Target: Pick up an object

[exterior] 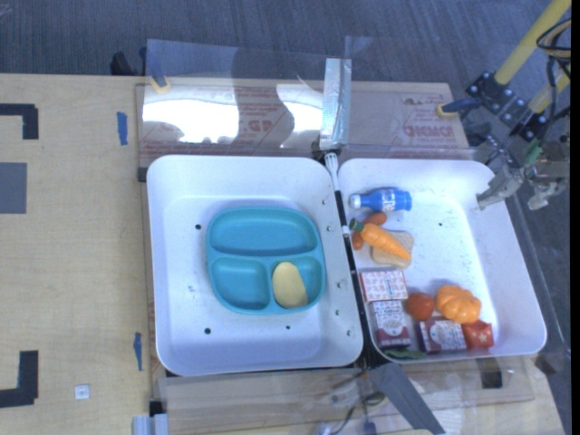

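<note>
My gripper [504,187] hangs over the far right rim of the right bin [453,220], apart from every object. Along that bin's left side lie a blue bottle [382,200], an orange carrot [381,239] and a slice of bread [395,253]. Nearer the front are two small red-and-white boxes [386,303], a red tomato [420,305], an orange pepper [459,304] and a red packet [444,334]. In the left bin [172,243] a teal divided plate [263,236] carries a yellow lemon-like piece [289,285] in its front right compartment.
A clear plastic wall with a taped grey post [334,102] stands behind the bins. The wooden bench [63,243] stretches to the left. A yellow rod and cables [535,39] sit at the top right above the arm.
</note>
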### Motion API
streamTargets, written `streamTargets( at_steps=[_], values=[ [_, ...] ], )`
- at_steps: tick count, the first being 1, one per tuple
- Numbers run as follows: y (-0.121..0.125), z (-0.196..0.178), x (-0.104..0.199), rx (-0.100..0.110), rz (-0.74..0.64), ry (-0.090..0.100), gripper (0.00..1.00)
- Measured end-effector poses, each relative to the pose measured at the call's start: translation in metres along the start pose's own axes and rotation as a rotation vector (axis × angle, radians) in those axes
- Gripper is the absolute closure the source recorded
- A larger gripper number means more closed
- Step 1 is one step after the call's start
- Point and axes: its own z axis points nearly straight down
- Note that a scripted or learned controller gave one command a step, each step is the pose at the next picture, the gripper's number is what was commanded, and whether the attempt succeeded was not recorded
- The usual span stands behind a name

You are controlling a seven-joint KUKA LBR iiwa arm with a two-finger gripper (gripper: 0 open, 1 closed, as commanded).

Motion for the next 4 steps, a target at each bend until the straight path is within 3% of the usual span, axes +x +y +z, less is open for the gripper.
streamTargets(
  at_steps=[1,2,3,4],
  values=[
    [0.046,0.146,0.052,0.015,-0.011,0.005,0.0],
    [0.097,0.181,0.084,0.033,-0.078,-0.007,0.0],
    [0.098,0.181,0.085,0.025,-0.152,-0.015,0.0],
    [0.096,0.188,0.052,0.042,-0.047,0.012,0.0]
  ],
)
